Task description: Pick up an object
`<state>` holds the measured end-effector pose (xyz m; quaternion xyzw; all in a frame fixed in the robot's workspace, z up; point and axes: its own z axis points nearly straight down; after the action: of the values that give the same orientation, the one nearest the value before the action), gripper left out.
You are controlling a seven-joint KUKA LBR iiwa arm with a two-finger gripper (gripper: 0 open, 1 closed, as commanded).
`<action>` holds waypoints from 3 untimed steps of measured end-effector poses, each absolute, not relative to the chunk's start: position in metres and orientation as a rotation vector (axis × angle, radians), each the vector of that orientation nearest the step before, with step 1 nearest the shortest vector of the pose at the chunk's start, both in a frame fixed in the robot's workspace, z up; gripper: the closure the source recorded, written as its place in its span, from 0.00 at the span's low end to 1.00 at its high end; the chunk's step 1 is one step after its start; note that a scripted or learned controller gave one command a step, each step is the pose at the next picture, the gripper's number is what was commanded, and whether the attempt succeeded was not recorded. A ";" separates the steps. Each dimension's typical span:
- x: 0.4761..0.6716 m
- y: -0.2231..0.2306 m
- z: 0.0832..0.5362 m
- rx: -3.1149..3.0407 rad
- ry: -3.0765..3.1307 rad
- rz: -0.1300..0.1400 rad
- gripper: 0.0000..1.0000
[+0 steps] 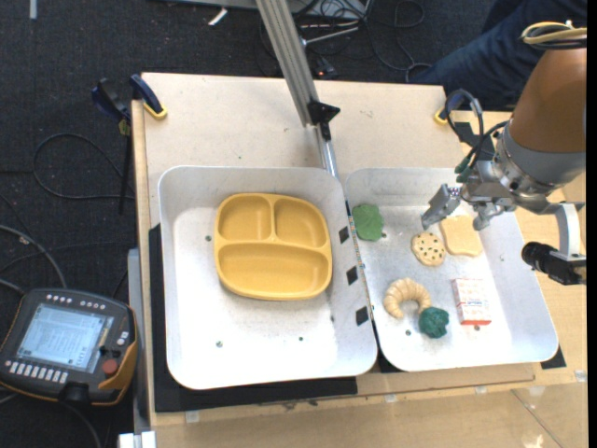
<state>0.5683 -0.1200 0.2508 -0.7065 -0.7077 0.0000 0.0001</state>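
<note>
Two shallow white bins lie side by side on the bench (233,110), and we go through them from the biggest thing down. The left bin (187,343) carries a yellow divided plate (273,246) with three compartments, all bare.

The right bin (522,339) carries the smaller things. A slice of toast (463,238) lies toward the far right, touching or just beside a round chocolate-chip cookie (428,248). A croissant (407,296) lies nearer to us, with a dark green lump (433,321) just beside it, and a small white and red carton (471,301) lies to the right of those two. A lighter green, leafy piece (367,221) sits near the bin's left wall.

The bench is pale wood with yellow clamps (149,101) at its far corners. Around it we see dark carpet, loose cables, a slanting metal rail (289,45) and a teach pendant (65,343) on the floor at the left.

The gripper (462,208) hangs over the right bin, above the toast. Its fingers (437,210) are spread apart, and we see nothing between them.
</note>
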 end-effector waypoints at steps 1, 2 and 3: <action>0.568 -0.120 0.251 -2.220 -2.222 0.000 0.00; 0.561 -0.115 0.204 -2.218 -2.219 0.005 0.00; 0.556 -0.114 0.140 -2.218 -2.217 0.007 0.00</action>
<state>0.5564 -0.1142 0.1401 -0.7073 -0.7069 0.0021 0.0027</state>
